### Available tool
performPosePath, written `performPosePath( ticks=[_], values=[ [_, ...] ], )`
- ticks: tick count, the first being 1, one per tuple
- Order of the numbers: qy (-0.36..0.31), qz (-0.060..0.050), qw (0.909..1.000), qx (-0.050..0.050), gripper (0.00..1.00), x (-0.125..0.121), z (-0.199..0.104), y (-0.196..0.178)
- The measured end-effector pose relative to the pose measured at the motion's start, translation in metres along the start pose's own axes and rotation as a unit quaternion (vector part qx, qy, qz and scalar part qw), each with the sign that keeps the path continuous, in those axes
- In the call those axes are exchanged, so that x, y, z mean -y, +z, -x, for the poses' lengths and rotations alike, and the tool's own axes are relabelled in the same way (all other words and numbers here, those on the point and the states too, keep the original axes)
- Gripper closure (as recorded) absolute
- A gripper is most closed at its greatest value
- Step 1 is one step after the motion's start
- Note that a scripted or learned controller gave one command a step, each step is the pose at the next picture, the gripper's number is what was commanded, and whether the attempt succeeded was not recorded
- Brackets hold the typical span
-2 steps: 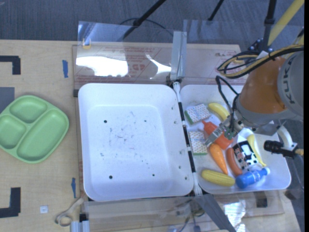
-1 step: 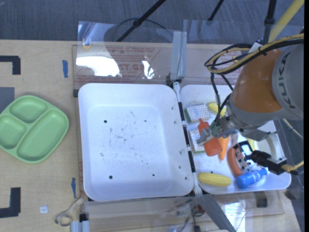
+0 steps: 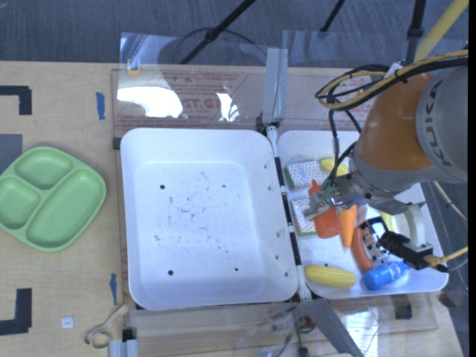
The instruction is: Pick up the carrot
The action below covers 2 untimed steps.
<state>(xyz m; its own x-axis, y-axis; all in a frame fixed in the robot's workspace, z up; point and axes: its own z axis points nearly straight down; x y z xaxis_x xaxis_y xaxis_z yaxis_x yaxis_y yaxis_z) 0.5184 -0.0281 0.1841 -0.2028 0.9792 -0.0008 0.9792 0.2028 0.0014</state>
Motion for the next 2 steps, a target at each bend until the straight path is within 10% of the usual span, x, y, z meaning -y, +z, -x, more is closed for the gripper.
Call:
performPosePath(
  ticks=[1, 2],
  values=[
    [0.033, 0.000, 0.9995, 0.000, 1.00, 0.006, 0.041, 0.000],
    [0.153, 0.005, 0.9882, -0.001, 1.00, 0.019, 0.065, 0.093]
  ],
)
